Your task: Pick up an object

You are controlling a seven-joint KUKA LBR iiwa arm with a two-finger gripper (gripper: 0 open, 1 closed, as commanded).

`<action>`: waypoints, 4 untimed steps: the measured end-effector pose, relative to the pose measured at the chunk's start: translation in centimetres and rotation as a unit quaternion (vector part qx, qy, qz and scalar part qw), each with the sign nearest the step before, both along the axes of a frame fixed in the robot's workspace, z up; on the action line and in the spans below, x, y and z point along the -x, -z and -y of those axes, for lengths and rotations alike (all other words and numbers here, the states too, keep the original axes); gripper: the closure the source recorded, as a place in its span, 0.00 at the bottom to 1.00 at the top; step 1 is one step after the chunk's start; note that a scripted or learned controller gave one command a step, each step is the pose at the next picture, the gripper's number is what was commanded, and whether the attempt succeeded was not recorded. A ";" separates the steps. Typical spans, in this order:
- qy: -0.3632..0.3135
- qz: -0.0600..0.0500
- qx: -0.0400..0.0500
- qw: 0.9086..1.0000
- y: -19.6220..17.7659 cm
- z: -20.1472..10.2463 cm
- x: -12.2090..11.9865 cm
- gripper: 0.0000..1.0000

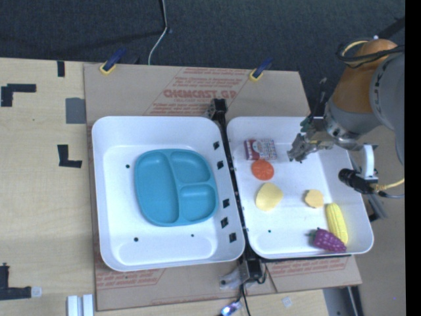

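Camera view: gripper (297,151) hovers near right bin's (289,250) far rim.

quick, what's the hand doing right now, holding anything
Hand: cannot be told; it hangs over the right bin, with no item seen in it.

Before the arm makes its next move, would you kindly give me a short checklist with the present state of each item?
1. Pincer above the right bin: ok.
2. Object held between the fingers: not ok, nothing seen there.
3. Nearest target, the red-and-white packet, lying unobstructed: ok.
4. Orange disc apart from the packet: cannot tell, they look close.
5. Corn cob free of the purple item: not ok, touching.
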State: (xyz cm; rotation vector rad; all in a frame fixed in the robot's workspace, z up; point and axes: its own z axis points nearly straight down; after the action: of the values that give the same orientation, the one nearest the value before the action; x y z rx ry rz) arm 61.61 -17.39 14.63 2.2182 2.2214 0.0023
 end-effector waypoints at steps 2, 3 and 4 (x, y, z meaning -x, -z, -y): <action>-0.001 0.001 0.000 1.000 -10.1 0.0 0.1 1.00; 0.000 0.001 0.000 1.000 -14.2 0.0 0.0 1.00; -0.003 -0.002 -0.001 1.000 -12.8 -6.1 0.1 1.00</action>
State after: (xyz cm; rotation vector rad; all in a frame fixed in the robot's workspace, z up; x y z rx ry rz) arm 61.51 -11.25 27.39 2.2156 2.2305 0.0001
